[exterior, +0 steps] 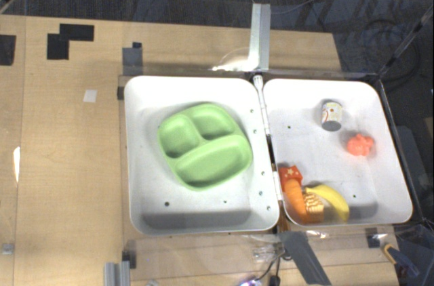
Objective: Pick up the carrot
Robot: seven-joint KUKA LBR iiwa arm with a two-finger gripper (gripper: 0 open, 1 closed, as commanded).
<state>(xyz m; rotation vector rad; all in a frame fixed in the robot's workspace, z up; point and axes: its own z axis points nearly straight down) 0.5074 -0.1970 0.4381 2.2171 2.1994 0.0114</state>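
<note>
An orange carrot [296, 198] lies in the near-left corner of the right bin [376, 108]. It rests against a yellow banana [333, 200], and a small red item [291, 173] sits just behind it. An item with yellow and red stripes [313, 205] is wedged between the carrot and the banana.
A green divided plate [203, 144] sits in the left bin [146, 108]. The right bin also holds a small white can [331, 115] at the back and a coral-red lumpy toy [361, 145] toward the right. A metal post [260, 34] stands behind the bins.
</note>
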